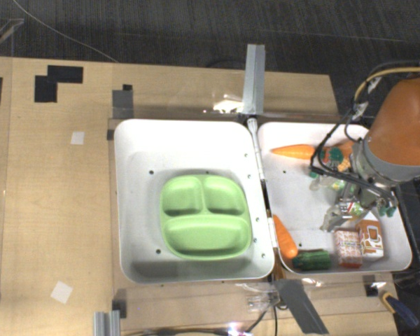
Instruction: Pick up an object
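End effector [341,212] hovers above the snack box [359,244] near the right bin's [294,187] front edge (grip state unclear); nothing lifted yet.

On the counter [49,208] two bins sit side by side. The left bin [136,208] holds a divided tray [206,215]. The right bin [294,187] holds one carrot [294,151] at the back, another carrot [285,238] by the left wall, and a cucumber [312,260] beside a small box [359,243] in front.
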`<state>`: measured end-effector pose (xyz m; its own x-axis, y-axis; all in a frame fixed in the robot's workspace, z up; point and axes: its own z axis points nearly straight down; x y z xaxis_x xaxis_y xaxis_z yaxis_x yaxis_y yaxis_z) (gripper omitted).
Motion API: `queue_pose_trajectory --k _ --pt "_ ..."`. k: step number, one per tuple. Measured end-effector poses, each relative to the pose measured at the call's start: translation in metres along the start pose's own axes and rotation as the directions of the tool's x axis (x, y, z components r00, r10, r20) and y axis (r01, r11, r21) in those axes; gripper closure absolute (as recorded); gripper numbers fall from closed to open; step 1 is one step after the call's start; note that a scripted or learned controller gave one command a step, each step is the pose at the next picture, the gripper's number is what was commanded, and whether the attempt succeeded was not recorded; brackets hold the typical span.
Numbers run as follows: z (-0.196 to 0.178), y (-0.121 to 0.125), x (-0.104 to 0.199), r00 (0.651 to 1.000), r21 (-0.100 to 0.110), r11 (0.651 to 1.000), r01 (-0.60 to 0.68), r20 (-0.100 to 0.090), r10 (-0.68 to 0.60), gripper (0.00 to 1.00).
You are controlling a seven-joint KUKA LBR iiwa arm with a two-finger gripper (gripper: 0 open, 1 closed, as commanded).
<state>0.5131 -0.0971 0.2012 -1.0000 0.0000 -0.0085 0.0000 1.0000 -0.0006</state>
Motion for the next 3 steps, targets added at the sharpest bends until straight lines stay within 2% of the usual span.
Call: queue_pose_trajectory --k 1,2,3 --pt "0.106 -0.033 -0.018 0.997 0.000 0.997 0.083 0.001 -0.083 0.00" --pt "0.114 -0.053 -0.141 0.954 -0.012 0.954 0.299 -0.027 -0.299 0.00" --pt "0.114 -0.052 -0.139 0.952 -0.005 0.952 0.306 -0.018 -0.306 0.00"
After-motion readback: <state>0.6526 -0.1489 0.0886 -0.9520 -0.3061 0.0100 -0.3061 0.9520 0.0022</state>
